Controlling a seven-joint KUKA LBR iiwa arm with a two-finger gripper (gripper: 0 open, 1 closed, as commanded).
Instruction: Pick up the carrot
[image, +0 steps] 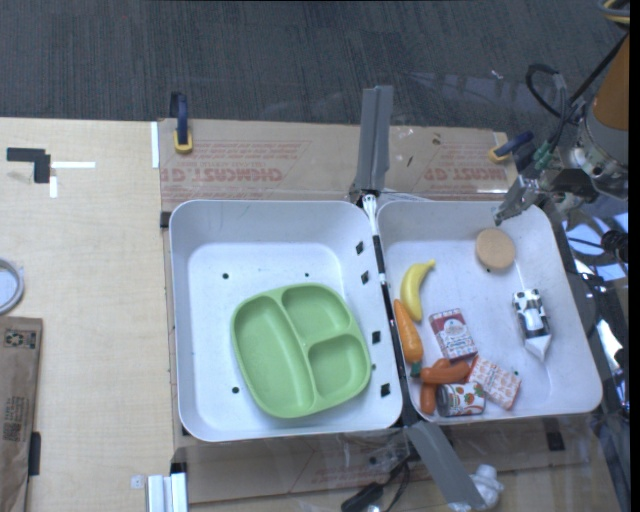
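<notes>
The carrot lies in the right bin, hard against that bin's left wall, long axis running roughly up and down the view. A banana sits just above it, its lower end close to the carrot's upper end. Below the carrot, a second orange piece lies crosswise, touching or nearly touching the carrot's lower end; whether the two are separate items cannot be settled from this view.

Handling judgement: the carrot looks like a toy — likely light, rigid and smooth, so prone to slip or roll. A grasp across its narrow width near mid-length appears soundest, though the wall on one side leaves little room for a finger there.

The gripper hangs at the right bin's upper right corner, well apart from the carrot, near a round tan disc. Its jaws are small and dark against cables; how far they stand open cannot be told, and nothing is seen between them.

The arm is cut off at the right edge. A small carton and packets crowd the carrot's right side — labels illegible.
</notes>
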